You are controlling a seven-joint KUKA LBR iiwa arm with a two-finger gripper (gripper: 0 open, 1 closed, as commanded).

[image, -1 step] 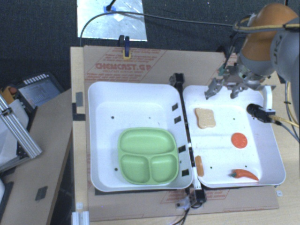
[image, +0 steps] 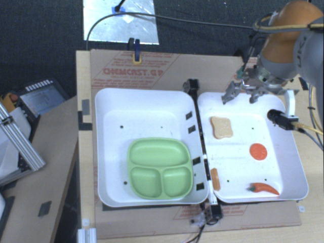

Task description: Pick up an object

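Observation:
In the right bin (image: 288, 151) lie a tan slice of bread (image: 221, 127), a round red slice (image: 258, 151), an orange carrot with a green top (image: 263, 188) and a small orange sausage (image: 215, 178) at the left wall. My gripper (image: 239, 95) hangs over the bin's far edge, above and behind the bread. Its two fingers are spread apart, and nothing sits between them.
The left bin (image: 109, 135) holds a green three-compartment plate (image: 160, 168). A black clip row (image: 196, 135) runs between the bins. A black cable plug (image: 277, 117) juts over the right bin's far right side. Cardboard lies under both bins.

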